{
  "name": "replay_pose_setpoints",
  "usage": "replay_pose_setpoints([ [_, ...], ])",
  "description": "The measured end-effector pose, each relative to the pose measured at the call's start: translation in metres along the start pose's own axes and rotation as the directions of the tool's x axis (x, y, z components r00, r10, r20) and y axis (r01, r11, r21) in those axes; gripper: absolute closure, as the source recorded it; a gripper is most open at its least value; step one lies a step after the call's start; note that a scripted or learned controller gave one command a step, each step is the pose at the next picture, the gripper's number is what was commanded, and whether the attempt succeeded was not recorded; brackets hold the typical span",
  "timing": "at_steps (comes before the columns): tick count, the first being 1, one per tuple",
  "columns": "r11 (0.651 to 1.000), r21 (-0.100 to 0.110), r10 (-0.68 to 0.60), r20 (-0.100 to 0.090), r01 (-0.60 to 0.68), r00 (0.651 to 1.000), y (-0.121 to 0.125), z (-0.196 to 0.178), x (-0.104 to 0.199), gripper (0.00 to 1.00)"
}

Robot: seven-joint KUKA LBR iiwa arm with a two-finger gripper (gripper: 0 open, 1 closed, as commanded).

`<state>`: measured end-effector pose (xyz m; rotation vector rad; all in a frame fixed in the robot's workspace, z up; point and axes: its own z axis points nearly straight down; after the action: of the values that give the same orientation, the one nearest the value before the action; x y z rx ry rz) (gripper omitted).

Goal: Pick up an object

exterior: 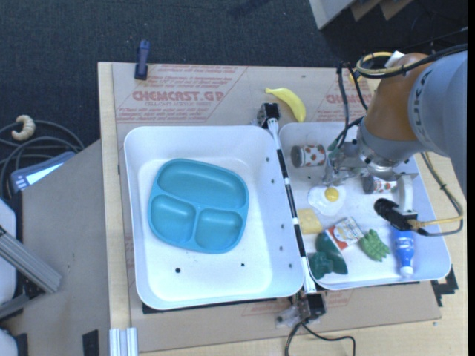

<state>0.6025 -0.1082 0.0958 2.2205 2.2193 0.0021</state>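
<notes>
The grey arm (439,99) enters from 3 o'clock, its orange band (390,111) over the far part of the right bin (358,272). The end effector (335,176) points down into that bin, near its middle. Whether it is spread or pressed together cannot be told from this slant, and nothing can be made out in its grip. The fried-egg toy (327,196) lies flat on the bin floor just at 6 o'clock of the end effector's tip, so close that touching or apart cannot be judged. A small can with red spots (309,155) lies on its side at 10 o'clock of the end effector, near the bin's far left corner. A yellow block (308,221) sits at 7 o'clock of the egg, against the bin's left wall. A red-and-white packet (346,233) lies at 5 o'clock of the egg, with a dark green toy (327,262) at the packet's 7 o'clock and a light green toy (375,245) at its 4 o'clock. A blue-and-white tube (403,255) lies near the right wall. The left bin (223,274) holds a blue divided plate (198,205). On the counter (185,99), a banana (289,103) lies just beyond the seam between the bins, and a blue clip (141,58) sits at the counter's 11 o'clock edge.
</notes>
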Motion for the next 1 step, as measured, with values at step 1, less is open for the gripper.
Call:
replay_pose_setpoints([
  [1, 1.000, 0.000, 0.000, 0.000, 0.000, 1.000, -0.0001, 0.0002, 0.0001, 0.00],
])
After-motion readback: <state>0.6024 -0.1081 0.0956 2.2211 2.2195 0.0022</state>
